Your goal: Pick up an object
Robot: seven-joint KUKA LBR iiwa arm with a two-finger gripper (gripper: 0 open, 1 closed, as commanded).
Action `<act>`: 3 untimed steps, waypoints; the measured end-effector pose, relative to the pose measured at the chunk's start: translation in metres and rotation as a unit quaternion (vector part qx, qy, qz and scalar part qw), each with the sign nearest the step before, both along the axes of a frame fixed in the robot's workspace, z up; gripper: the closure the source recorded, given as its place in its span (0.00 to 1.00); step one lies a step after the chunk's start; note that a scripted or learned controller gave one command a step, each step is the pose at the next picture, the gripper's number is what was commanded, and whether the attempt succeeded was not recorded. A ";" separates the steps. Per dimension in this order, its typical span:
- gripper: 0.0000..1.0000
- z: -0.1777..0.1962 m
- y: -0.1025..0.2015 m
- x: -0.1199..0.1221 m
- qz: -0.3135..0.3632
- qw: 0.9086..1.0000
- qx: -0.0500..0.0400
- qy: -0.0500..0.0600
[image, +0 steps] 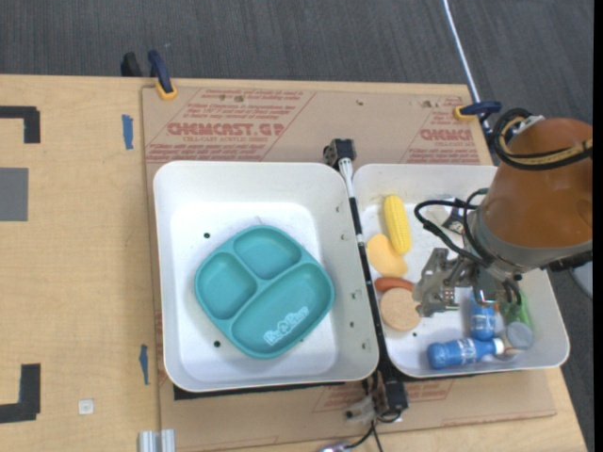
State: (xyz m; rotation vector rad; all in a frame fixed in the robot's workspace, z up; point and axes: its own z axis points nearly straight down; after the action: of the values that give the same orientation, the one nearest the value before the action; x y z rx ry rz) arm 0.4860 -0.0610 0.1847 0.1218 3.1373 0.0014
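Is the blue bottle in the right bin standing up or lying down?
Lying down. The blue bottle rests on its side along the right bin's front wall, just below the gripper.

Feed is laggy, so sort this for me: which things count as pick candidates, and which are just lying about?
Job: gripper; in the right bin: corn cob, yellow piece, round tan piece, blue bottle.

Lying about: teal divided plate in the left bin; clamps.

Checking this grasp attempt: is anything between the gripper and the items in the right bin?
Nothing visible blocks it. The gripper hangs low in the right bin, right beside the tan round piece, with the blue bottle lying just below it in the image.
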 end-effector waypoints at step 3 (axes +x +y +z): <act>0.00 -0.099 -0.163 0.105 0.107 0.994 -0.001 -0.002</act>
State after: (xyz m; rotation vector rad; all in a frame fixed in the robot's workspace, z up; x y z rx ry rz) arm 0.5911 -0.2239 0.0854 -0.2148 3.1281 -0.0021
